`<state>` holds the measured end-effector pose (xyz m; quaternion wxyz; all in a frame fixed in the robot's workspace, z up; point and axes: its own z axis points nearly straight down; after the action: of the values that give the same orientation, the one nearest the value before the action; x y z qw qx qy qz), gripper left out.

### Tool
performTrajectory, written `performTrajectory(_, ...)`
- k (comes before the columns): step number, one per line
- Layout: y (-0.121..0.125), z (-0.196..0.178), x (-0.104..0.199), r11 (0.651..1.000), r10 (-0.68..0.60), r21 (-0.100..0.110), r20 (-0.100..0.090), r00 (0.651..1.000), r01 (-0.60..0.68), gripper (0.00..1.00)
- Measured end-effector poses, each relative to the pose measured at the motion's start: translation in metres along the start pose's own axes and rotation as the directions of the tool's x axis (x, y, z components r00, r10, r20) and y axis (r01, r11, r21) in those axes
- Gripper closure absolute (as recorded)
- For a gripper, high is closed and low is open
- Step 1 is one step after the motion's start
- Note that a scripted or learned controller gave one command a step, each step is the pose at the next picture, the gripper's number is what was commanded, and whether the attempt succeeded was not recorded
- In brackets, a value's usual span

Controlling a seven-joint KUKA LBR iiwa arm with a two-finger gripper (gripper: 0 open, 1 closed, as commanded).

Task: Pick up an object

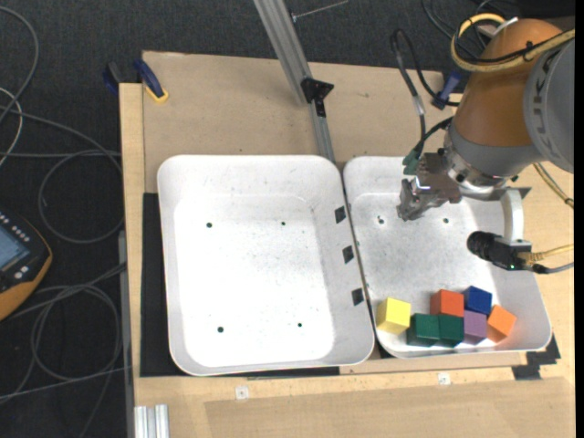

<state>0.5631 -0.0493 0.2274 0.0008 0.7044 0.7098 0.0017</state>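
Several small blocks lie huddled at the near edge of the right bin (401, 245): a yellow block (395, 313), two green blocks (435, 328), a red block (448, 302), a blue block (478, 298), a purple block (475, 324) and an orange block (501, 320). My gripper (410, 203) hangs over the far part of the right bin, well away from the blocks. Nothing shows between its fingers.
The left bin (251, 258) lies beside the right one, with small black clips along their shared wall. A slanted grey metal pole (292, 48) rises behind the bins. Cables lie on the dark floor to the left.
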Motion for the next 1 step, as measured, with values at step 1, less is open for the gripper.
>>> performTrajectory(1,0.0175,0.0028,0.0527,1.0,0.001,0.001,-0.001,1.0,-0.001,1.0)
